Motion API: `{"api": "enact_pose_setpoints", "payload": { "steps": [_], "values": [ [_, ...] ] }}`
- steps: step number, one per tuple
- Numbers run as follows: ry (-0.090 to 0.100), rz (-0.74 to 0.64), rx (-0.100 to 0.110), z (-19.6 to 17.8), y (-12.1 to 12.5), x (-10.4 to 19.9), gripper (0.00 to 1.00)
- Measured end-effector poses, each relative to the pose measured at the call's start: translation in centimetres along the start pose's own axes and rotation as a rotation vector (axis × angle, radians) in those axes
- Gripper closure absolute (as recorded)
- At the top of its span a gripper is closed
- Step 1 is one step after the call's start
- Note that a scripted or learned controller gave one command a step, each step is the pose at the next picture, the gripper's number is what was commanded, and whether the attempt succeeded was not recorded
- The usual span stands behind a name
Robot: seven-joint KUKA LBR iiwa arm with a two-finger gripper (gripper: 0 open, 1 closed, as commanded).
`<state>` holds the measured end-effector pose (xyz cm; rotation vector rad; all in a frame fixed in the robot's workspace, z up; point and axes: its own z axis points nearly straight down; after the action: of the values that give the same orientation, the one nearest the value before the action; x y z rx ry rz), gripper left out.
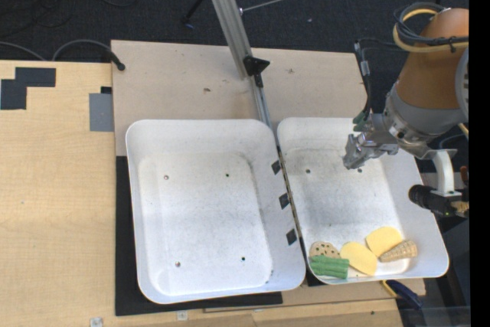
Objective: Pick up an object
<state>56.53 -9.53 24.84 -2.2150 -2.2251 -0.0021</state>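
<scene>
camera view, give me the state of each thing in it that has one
gripper: raised over the right bin's far half, nothing seen in it
right bin: toy food bunched in its near corner
yellow pieces: lying flat, touching
green piece: lying against the near rim
cookie: flat
cone: on its side
left bin: upright, flat
</scene>
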Motion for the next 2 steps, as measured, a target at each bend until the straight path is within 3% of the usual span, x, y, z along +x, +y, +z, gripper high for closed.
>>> {"api": "enact_pose_setpoints", "payload": {
  "steps": [2],
  "values": [
    [-0.001, 0.002, 0.001, 0.5, 2.9, 8.7, 1.0]
  ]
}}
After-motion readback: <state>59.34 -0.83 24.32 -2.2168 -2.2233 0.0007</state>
